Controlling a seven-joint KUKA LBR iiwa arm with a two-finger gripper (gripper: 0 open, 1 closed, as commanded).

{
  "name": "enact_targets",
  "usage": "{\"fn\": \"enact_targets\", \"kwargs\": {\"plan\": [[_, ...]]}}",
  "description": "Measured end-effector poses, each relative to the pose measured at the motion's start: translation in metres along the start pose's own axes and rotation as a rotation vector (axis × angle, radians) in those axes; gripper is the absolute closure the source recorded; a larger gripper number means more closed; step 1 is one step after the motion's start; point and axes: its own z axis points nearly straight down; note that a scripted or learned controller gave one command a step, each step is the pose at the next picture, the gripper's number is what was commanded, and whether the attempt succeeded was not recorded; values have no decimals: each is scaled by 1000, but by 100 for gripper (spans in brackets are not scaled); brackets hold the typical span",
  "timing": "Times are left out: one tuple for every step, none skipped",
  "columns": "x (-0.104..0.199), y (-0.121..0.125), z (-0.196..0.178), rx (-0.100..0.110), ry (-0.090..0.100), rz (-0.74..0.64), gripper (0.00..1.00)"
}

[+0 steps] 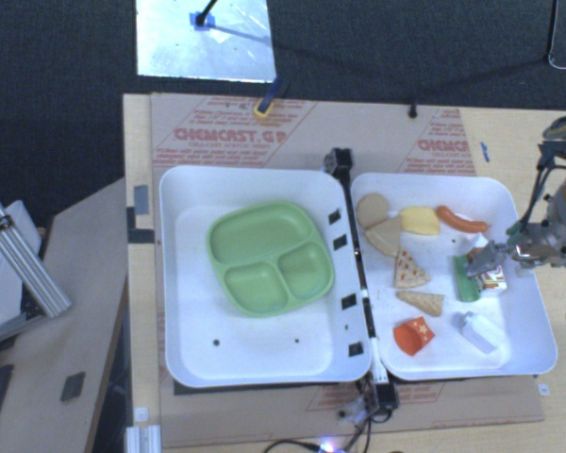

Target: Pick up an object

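gripper (498, 253): low at right bin's (528, 347) right side, on a green and orange-white item (475, 276); jaw state cannot tell
targets: toy foods spread across right bin, green tray (269, 256) in left bin (184, 347)
risk: crowded items, white bottle (478, 331) just beside; grasp may slip or nudge neighbours
unclear: fingertips blurred, arm cut off at frame's right

arm (561, 225): grey metal | orange band | dark cables | pincer (491, 256): silvery
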Motion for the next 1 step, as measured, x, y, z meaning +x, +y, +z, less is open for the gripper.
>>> {"fn": "enact_targets", "kwargs": {"plan": [[-1, -8, 60, 1, 1, 0, 0]]}}
